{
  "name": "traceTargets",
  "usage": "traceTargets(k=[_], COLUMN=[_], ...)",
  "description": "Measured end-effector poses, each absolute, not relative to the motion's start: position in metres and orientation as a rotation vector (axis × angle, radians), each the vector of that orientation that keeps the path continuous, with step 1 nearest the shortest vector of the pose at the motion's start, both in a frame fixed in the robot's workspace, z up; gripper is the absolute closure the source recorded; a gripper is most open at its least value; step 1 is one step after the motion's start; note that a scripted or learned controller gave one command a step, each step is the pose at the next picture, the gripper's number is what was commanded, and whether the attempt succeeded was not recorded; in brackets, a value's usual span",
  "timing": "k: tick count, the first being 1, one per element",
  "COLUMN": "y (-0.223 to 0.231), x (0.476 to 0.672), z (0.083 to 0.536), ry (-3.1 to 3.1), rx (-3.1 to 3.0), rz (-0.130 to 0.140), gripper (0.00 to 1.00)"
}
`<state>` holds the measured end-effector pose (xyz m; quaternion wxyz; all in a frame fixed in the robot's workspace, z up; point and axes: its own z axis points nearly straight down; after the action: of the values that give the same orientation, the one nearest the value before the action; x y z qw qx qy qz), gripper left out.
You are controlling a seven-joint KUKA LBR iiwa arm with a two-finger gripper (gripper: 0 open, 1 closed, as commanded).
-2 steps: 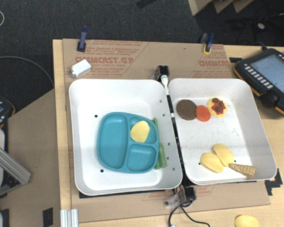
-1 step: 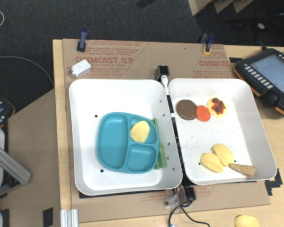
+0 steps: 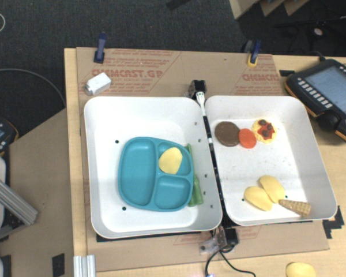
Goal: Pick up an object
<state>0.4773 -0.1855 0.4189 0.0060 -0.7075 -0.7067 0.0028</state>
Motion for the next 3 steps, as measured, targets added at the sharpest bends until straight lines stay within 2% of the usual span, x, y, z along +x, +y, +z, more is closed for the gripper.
traceTargets(k=[1,2,3], y=[-0.161,-0.121,-0.111], x=[0.48,0.479,0.497], z=[0.543,0.417,0.543], ry=[-2.236,-2.218,-2.235], rx=[-2.229,-2.21,-2.229], rz=[-0.014,0.009,-0.015], gripper=[1.0,1.0,1.0])
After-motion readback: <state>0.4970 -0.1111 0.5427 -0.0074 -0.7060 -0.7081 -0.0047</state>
